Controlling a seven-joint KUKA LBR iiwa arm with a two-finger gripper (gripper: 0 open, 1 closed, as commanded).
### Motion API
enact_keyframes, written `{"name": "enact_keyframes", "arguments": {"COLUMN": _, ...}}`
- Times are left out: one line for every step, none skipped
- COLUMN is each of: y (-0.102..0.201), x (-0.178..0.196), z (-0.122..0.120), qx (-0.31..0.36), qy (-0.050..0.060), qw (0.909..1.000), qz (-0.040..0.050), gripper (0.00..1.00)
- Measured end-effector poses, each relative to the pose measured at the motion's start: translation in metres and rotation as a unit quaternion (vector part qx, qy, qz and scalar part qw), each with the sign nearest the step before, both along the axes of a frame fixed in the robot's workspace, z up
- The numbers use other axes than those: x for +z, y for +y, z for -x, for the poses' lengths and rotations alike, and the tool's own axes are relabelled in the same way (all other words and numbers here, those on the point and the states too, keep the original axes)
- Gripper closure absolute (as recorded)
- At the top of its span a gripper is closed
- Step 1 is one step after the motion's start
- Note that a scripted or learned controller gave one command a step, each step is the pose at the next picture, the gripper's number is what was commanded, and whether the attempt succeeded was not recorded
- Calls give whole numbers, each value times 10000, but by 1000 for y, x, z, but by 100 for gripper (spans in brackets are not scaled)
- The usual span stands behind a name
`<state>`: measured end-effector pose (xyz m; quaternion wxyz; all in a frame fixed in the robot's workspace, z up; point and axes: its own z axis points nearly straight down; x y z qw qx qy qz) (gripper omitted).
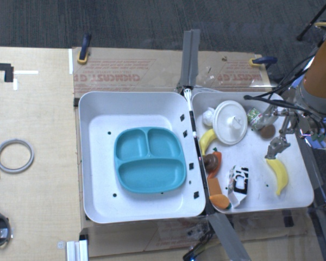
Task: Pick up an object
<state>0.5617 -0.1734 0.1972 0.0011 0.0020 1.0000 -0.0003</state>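
Banana [277,174]: right bin [301,200], just below end effector [277,145]; end effector's opening and hold cannot be told.

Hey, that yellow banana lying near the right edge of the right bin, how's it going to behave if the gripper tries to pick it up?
The yellow banana looks curved and smooth, so it may pivot or slip between two fingers. It looks like a toy, probably light and stiff. It lies flat on the right white bin floor apart from other items, just below the gripper, so approach seems unobstructed.
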Motion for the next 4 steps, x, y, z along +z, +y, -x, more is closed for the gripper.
{"name": "enact_keyframes", "arguments": {"y": -6, "x": -94, "z": -77, "qx": 83, "qy": -105, "qw": 9999, "qz": 29, "gripper": 0}}
{"name": "enact_keyframes", "arguments": {"y": -18, "x": -93, "z": -35, "qx": -289, "qy": -128, "qw": 9995, "qz": 20, "gripper": 0}}
{"name": "enact_keyframes", "arguments": {"y": -48, "x": -95, "z": 32, "qx": -987, "qy": -125, "qw": 9950, "qz": 21, "gripper": 0}}
{"name": "enact_keyframes", "arguments": {"y": -49, "x": -82, "z": 28, "qx": -971, "qy": -190, "qw": 9951, "qz": 46, "gripper": 100}}
